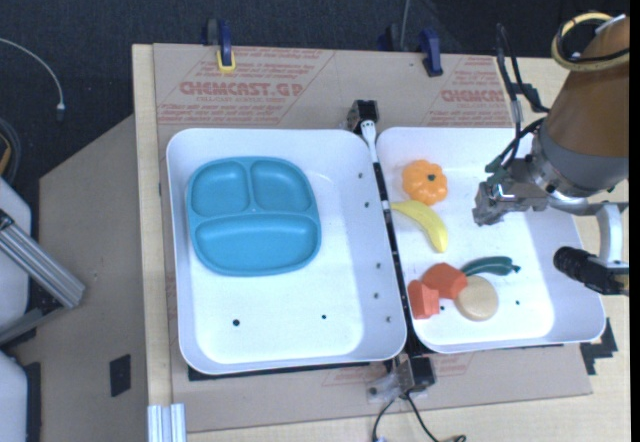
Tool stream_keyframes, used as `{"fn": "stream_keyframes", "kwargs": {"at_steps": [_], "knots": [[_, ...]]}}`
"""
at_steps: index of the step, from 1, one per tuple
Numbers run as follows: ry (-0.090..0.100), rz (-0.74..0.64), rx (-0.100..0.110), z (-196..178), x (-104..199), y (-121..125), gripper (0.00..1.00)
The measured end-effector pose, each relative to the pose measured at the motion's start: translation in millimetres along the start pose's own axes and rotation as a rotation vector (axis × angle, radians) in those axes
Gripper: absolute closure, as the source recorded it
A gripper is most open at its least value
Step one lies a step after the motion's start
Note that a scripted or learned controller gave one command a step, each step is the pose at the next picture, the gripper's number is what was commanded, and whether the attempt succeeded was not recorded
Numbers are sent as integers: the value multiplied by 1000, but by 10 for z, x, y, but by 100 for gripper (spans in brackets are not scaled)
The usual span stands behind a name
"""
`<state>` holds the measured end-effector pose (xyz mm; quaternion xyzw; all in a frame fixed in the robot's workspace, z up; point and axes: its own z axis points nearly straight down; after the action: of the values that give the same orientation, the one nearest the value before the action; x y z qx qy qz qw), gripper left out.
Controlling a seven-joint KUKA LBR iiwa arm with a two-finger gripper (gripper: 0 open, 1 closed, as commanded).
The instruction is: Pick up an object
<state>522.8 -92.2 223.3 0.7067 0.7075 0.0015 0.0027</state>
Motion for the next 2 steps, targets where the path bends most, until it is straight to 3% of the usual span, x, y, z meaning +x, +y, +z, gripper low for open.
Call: {"fn": "stream_keyframes", "kwargs": {"at_steps": [2], "knots": [[2, -5, 2, -162, 940, 492, 100]]}}
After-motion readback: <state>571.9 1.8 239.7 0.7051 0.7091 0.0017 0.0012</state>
